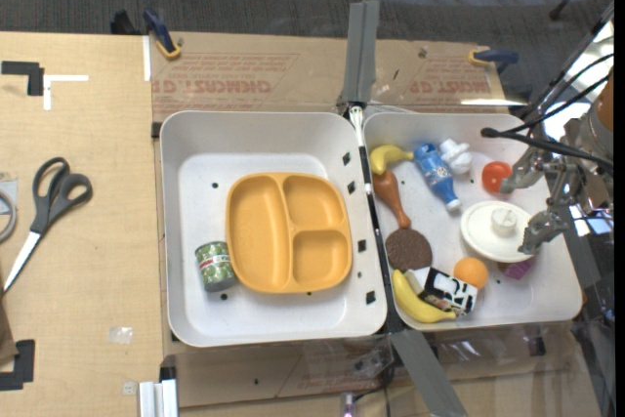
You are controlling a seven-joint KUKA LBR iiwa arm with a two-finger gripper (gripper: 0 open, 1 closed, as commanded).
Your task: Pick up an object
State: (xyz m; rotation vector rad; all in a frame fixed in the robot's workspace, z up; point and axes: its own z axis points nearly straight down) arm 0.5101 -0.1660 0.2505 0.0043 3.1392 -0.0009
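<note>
**A:** White plastic, both of them: two shallow bins sat side by side across the middle of the frame, the left bin (186,239) and the right bin (547,303), meeting at a grey divider.

**B:** What lay in the left one?

**A:** An orange three-compartment plastic plate (289,231) filled its centre, and a small green-labelled can (214,266) lay just beside the plate's lower left edge.

**B:** And the right bin, where the things to pick were?

**A:** It was crowded. A small yellow banana (390,155) sat at its upper left, with a brown toy drumstick (390,192) below it and a dark brown round cookie-like disc (408,249) lower still. A blue and white plastic bottle (437,172) lay tilted near the top centre, and a red ball (496,176) rested to its right. A white round lid with a knob (498,229) sat right of centre. Along the bottom were a larger yellow banana (418,302), a black and white toy (450,290), an orange ball (470,271) and a small purple piece (517,268).

**B:** Where was the gripper?

**A:** The two-finger gripper (535,205) stood at the right edge of the frame, over the right side of that bin, just beside the white lid. Its fingers were spread apart and nothing sat between them.

**B:** Anything outside the bins?

**A:** Black-handled scissors (46,205) lay on the wooden bench at the far left.
</note>
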